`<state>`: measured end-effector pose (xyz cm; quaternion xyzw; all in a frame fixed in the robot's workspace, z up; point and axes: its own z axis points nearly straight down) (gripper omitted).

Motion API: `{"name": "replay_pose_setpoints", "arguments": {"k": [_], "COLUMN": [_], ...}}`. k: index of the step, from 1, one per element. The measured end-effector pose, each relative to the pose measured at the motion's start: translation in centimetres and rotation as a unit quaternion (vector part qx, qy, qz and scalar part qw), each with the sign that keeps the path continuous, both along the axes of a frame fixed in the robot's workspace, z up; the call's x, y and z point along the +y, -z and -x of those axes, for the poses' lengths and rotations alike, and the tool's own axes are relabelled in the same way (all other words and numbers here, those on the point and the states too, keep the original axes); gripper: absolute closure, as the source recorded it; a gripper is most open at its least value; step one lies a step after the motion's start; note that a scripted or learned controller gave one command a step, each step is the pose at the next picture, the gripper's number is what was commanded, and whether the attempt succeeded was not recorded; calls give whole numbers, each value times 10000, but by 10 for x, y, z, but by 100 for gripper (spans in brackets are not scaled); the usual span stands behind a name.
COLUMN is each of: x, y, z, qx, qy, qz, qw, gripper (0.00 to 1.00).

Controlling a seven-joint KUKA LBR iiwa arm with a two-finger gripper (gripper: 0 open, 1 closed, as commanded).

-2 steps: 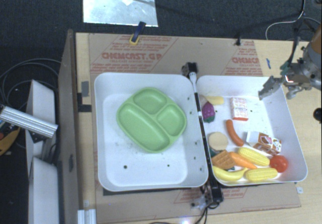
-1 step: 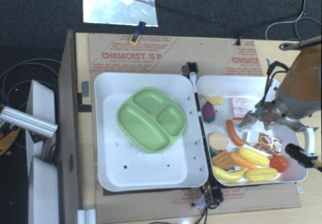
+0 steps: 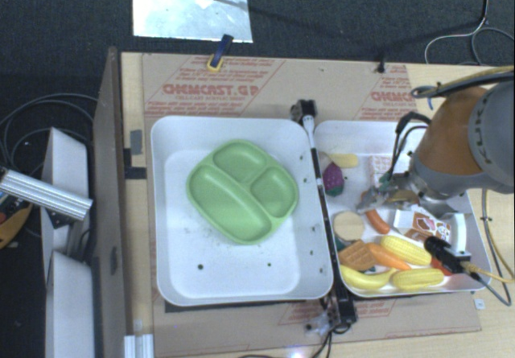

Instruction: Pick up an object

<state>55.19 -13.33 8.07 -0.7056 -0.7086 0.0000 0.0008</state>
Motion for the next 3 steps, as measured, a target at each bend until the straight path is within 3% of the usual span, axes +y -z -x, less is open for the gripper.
{"name": "replay_pose_setpoints", "arguments": {"k": [1,2,3], "x": [15,15,77], "y": [-3,-14,-109], "z": [25,23,-10], "qx": [-6,-20,-69], "qy": [17,10,-39], "qz": [6,3,-3], "qw": [10000,10000,10000], "gripper": [0,100,100]}}
